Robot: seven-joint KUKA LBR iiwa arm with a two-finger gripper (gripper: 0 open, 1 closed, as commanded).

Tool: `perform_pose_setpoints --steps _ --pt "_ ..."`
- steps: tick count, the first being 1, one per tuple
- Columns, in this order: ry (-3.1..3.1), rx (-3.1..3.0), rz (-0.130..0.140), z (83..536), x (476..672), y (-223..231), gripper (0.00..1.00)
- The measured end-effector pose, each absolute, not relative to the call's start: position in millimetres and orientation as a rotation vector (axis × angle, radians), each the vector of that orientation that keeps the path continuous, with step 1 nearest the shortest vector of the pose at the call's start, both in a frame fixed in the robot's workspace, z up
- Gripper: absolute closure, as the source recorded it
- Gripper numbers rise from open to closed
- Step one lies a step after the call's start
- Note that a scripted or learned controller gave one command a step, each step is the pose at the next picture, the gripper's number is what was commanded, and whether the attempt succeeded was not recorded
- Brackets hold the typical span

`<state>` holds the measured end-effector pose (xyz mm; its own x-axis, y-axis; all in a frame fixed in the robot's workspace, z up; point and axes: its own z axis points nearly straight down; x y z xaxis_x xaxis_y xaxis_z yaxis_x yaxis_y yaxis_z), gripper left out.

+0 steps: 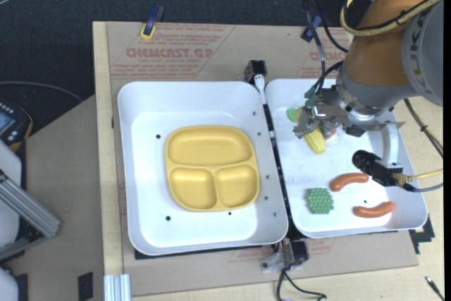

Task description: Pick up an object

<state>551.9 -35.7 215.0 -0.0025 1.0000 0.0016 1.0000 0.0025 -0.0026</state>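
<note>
In the right bin (416,211) at centre-right of the frame, the gripper (315,125) grasps the corn (316,141) between its fingers, with broccoli (320,201) and two sausages (348,182) lower right, the yellow tray (210,167) left.

Red print on the brown board (190,46) under the bins reads "CHEMCAST G P", repeated partly at right.

The arm (384,46) is grey with a bulging orange band, a yellow cable looping over it, and a metallic end effector (315,122).
</note>
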Motion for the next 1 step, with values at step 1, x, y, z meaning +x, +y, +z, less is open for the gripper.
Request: perform_pose_setpoints --steps 1 --pt "-2.222 -2.220 -0.001 215.5 554.2 -32.6 1.00"
